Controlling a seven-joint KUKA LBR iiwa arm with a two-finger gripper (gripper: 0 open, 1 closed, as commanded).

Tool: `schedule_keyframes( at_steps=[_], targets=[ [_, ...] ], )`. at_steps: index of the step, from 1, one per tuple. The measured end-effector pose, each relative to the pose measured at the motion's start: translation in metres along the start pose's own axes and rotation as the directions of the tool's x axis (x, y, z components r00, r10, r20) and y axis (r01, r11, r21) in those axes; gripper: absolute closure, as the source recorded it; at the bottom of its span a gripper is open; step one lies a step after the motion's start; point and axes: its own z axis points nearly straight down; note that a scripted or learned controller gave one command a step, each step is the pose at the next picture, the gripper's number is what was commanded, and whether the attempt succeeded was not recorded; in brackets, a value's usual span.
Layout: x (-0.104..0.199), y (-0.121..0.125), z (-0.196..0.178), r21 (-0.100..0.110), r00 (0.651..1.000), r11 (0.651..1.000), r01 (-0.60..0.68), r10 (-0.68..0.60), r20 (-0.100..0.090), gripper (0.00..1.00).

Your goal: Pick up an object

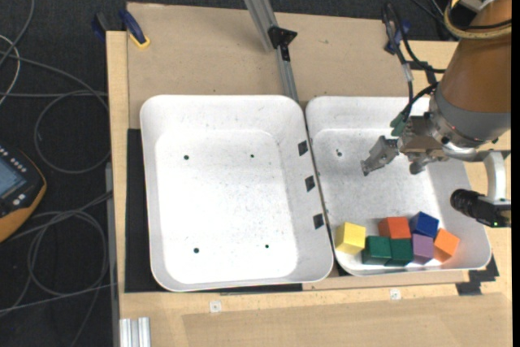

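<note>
Blocks cluster at near edge of right bin (357, 134): yellow block (353, 236), green blocks (387, 249), red block (397, 227), blue block (425, 223), purple block (423, 245), orange block (446, 243). End effector (396, 158) hovers above bin middle, fingers apart, nothing between them. Left bin (162, 175) beside it on worktop (203, 53).

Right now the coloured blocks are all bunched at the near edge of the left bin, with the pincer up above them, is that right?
Not quite. In the camera view the coloured blocks are bunched at the near edge of the right bin, not the left. The pincer is indeed above them.
</note>
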Motion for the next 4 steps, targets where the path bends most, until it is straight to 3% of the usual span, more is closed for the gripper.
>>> schedule_keyframes(
  at_steps=[2,3,4],
  targets=[
    [-0.008,0.003,0.097,0.003,1.0,1.0,-0.001,0.001,0.0,0.0],
    [-0.008,0.005,0.083,-0.007,1.0,1.0,0.001,-0.001,0.0,1.0],
    [-0.006,0.01,0.039,-0.01,1.0,1.0,0.002,-0.002,0.002,1.0]
  ],
)
